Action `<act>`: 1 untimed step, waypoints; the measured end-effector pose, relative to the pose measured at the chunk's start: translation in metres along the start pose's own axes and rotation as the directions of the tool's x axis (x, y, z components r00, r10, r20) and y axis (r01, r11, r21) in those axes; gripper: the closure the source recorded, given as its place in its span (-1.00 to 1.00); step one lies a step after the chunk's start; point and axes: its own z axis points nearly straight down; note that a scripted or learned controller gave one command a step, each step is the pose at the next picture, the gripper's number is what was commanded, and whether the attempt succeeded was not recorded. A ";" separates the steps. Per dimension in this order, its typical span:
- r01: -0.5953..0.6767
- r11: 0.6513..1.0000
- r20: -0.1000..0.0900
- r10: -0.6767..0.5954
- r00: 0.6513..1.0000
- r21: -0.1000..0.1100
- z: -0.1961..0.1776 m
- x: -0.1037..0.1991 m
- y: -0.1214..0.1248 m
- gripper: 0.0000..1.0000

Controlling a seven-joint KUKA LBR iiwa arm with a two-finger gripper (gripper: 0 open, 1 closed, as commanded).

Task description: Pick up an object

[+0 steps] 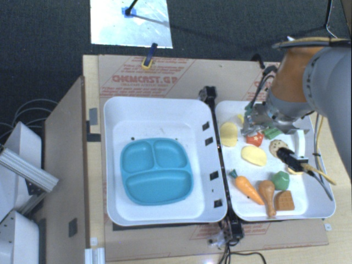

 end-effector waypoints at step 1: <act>-0.010 1.000 0.001 0.010 1.000 0.008 -0.076 -0.027 -0.049 1.00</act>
